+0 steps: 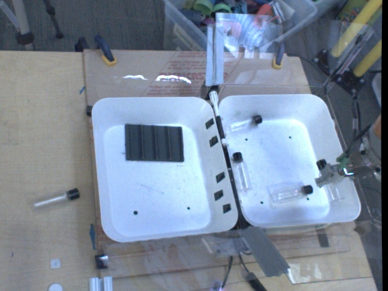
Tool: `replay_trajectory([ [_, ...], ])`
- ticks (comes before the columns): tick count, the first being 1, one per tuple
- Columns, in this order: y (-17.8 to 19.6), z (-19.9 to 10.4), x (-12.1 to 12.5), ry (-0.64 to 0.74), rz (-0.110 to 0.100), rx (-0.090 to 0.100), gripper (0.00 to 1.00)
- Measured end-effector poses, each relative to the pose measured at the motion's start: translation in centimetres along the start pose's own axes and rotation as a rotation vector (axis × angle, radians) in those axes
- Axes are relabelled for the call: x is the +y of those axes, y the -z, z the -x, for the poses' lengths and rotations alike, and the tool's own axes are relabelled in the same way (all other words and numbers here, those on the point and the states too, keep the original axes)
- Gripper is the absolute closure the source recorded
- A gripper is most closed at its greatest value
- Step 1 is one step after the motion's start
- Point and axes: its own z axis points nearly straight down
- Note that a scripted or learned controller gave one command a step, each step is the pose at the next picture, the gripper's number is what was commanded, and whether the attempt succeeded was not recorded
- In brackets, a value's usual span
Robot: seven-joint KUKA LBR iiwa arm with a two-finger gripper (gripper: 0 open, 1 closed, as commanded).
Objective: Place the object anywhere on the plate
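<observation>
**Pale desk, two bins, vials crowding the right-hand rim**

Wood-toned desk (36,132) carries two shallow white bins edge to edge, with a row of small black tabs (217,162) along the seam where their rims meet. In the left bin (115,223) a dark ribbed plate (154,142) lies flat toward the far left corner. It stands clear of every wall, with bare white floor open in front of it and to its right.

The right bin (285,105) holds four clear, black-capped vials. One far vial (245,123) lies near the back wall. A seam-side vial (240,170) lies just beside the dividing rim. A front vial (290,193) rests close to the near wall. The last vial (327,173) sits hard against the right wall, its cap pointing inward. The bin's middle floor is open.

At that right wall, just beside the last vial, grey metal parts that look like the jaws reach over the rim. Whether they are clenched or released cannot be told, nor whether they touch the vial.

A stray vial (56,199) lies on the desk, well left of both bins. A clear tub (242,8) of coloured items stands behind.
</observation>
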Motion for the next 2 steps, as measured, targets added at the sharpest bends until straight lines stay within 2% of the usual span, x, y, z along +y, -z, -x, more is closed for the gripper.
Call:
replay_trajectory([
  [1, 0.2, -6.8, 5.9, -0.082, -0.001, 0.0, 1.0],
  [2, 4.8, -13.6, 9.8, -1.143, -0.004, -0.002, 1.0],
])
